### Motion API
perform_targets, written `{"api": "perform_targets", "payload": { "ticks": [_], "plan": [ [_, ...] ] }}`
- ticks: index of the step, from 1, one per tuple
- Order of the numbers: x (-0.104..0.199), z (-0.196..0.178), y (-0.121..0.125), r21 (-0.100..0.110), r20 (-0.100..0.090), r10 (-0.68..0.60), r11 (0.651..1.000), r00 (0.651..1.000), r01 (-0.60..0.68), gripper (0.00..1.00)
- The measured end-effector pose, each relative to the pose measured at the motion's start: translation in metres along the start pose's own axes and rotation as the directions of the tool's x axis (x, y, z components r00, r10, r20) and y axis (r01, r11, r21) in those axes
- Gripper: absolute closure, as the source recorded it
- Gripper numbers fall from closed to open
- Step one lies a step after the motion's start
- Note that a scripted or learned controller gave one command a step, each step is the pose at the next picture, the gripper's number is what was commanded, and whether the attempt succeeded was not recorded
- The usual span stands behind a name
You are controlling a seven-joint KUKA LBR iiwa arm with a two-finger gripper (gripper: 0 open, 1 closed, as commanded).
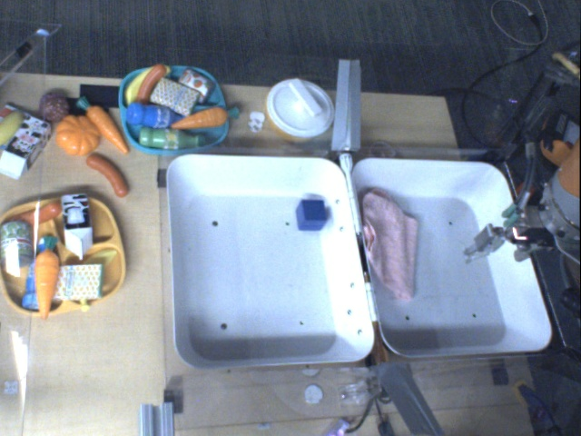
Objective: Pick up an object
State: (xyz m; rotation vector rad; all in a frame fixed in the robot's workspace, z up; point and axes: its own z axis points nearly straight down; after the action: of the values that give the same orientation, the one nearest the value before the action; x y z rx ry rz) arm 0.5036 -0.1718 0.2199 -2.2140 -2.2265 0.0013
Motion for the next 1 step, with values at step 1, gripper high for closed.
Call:
{"api": "perform_targets", "payload": {
  "ticks": [1],
  "plan": [
    [0.0283, 0.1263, 0.0408, -0.003, 0.001, -0.16, 0.987, 0.987, 0.16, 0.0]
  ]
}}
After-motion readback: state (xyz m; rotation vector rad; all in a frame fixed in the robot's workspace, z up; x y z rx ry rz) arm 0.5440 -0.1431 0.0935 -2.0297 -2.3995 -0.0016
